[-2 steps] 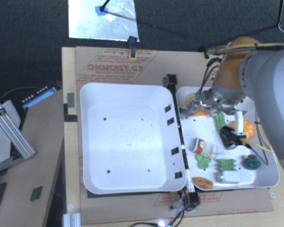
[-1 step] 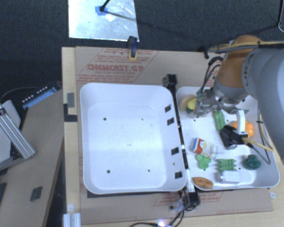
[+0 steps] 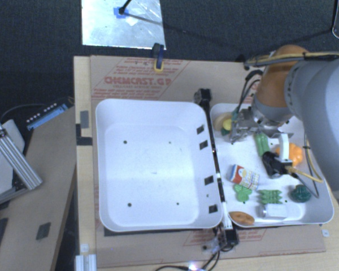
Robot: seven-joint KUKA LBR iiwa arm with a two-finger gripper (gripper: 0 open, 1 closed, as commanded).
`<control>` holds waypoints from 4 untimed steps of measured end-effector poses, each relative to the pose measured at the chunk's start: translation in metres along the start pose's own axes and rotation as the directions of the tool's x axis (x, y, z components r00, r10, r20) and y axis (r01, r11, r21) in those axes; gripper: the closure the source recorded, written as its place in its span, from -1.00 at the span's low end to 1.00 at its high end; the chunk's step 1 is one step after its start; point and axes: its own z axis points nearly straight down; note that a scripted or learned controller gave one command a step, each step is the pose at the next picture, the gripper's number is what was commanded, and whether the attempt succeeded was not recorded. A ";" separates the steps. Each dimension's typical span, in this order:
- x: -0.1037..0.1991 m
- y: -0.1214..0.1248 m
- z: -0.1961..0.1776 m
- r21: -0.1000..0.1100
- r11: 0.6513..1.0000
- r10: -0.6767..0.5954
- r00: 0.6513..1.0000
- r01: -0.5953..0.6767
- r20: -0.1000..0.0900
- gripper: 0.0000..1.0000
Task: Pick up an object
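My gripper (image 3: 237, 132) hangs over the back left part of the right bin (image 3: 322, 210), under the orange band of the wrist. A small yellow thing (image 3: 226, 123) lies just left of it, close to the bin's wall. A long green thing (image 3: 262, 144) lies just to its right, and an orange thing (image 3: 294, 152) sits further right, partly behind the arm. Toward the front lie a red, white and yellow packet (image 3: 244, 176), a green toy (image 3: 243, 193), a green ridged piece (image 3: 269, 196), a dark teal lump (image 3: 299, 193), a pale grey block (image 3: 274, 210) and a brown-orange oval (image 3: 241, 217).
The large left bin (image 3: 110, 114) stands beside the right one, and black clips (image 3: 208, 162) line the wall between them. The grey arm (image 3: 322, 95) covers the right bin's back right corner. A yellow and blue clamp (image 3: 157, 58) sits at the bench's far edge.
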 end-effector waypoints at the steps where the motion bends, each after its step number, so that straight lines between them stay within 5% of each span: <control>1: -0.007 0.020 0.005 0.046 0.999 0.000 1.000 0.001 -0.014 1.00; 2: -0.002 0.019 0.005 0.041 0.999 0.004 1.000 -0.004 -0.001 1.00; 3: -0.008 -0.079 0.000 0.004 1.000 0.006 1.000 -0.006 -0.003 1.00; 4: 0.086 -0.122 -0.106 -0.010 1.000 -0.009 1.000 0.009 -0.005 1.00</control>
